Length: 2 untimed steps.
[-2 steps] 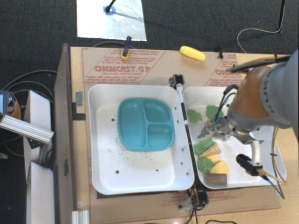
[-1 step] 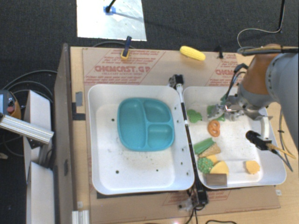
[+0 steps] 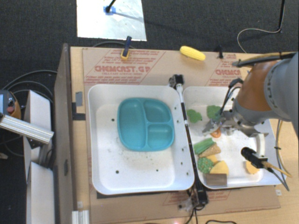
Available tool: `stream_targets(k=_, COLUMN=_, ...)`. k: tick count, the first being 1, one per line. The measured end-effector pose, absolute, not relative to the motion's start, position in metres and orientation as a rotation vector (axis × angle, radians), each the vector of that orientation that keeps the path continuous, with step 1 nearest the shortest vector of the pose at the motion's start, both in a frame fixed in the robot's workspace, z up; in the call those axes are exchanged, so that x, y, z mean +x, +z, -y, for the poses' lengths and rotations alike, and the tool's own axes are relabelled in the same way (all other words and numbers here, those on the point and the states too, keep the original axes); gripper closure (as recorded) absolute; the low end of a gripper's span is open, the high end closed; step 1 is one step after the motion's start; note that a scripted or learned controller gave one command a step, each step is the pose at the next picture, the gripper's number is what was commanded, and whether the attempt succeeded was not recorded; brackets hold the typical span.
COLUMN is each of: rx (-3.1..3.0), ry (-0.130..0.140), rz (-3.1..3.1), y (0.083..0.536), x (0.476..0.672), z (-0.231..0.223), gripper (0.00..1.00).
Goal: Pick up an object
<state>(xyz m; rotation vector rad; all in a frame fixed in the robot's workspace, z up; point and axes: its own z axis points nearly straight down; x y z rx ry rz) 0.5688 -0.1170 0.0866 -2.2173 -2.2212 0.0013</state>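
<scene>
The right white bin holds several toy foods. Among them are a green leaf, a green piece, a small orange-red piece, a green pod, a bumpy green piece and a yellow wedge. My gripper hangs low over the middle of this bin, right above the orange-red piece and beside the green piece. Its tips are dark and partly merge with the objects below. I see nothing lifted between them.
The left white bin holds a teal divided plate. A yellow banana lies on the cardboard behind the bins. A grey-brown block and a pale yellow piece sit near the right bin's front wall. Cables trail at the right.
</scene>
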Motion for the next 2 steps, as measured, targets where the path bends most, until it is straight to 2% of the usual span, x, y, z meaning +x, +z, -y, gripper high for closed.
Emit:
stream_targets(k=1, rx=-2.218, ry=0.000, rz=2.222, y=0.084, x=0.541, z=0.096, gripper=0.00)
stream_targets(k=2, rx=-2.225, ry=-0.006, rz=2.233, y=0.086, x=0.621, z=0.150, gripper=0.00)
